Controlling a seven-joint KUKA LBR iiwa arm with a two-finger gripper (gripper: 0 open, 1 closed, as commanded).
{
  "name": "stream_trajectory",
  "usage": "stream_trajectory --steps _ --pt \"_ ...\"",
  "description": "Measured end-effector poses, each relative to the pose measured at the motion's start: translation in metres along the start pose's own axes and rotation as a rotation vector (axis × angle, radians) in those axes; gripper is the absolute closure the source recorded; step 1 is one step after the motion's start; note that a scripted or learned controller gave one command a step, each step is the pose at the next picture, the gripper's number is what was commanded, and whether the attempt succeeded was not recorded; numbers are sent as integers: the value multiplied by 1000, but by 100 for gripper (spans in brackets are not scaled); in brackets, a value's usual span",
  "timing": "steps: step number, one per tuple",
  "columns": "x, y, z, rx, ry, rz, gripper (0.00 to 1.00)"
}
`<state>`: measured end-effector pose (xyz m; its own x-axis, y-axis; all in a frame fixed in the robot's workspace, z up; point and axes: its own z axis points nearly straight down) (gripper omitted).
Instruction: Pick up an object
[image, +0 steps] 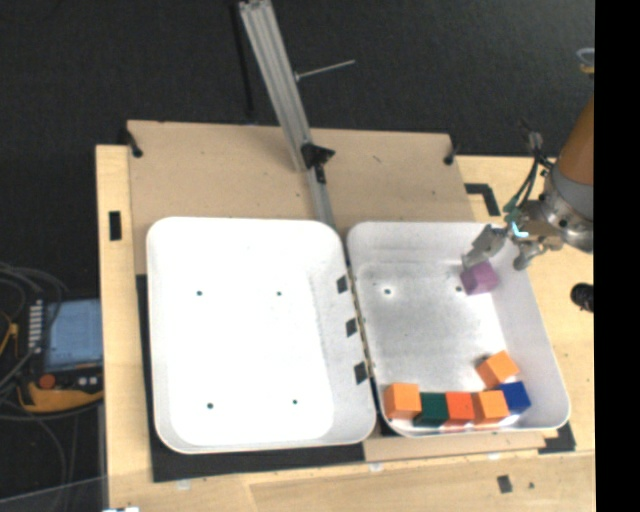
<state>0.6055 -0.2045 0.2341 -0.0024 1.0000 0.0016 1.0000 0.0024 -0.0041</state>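
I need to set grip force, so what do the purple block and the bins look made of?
Purple block: probably painted wood or foam, matte, no glint; the view can't settle which. Right bin: likely white plastic, semi-gloss, its floor looking scuffed and grey-speckled. Left bin: same moulded look, cleaner.

The arm (572, 175) gets chopped off at 3 o'clock, so just the wrist and a bit of orange show. The gripper (505, 245) is blurry, and I can't tell if the purple block (481, 277) is actually pinched or just sitting below it. In the right bin (420, 300), around 5 o'clock, something reddish hides under the blocks (458, 403). The pole (283, 90) runs off at 12 o'clock.
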Motion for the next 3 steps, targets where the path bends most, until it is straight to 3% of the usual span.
stream_trajectory --steps 1,3 --pt "0 1 -3 -4 -3 -2 0" --pt "-3 9 83 -1 -4 0 0"
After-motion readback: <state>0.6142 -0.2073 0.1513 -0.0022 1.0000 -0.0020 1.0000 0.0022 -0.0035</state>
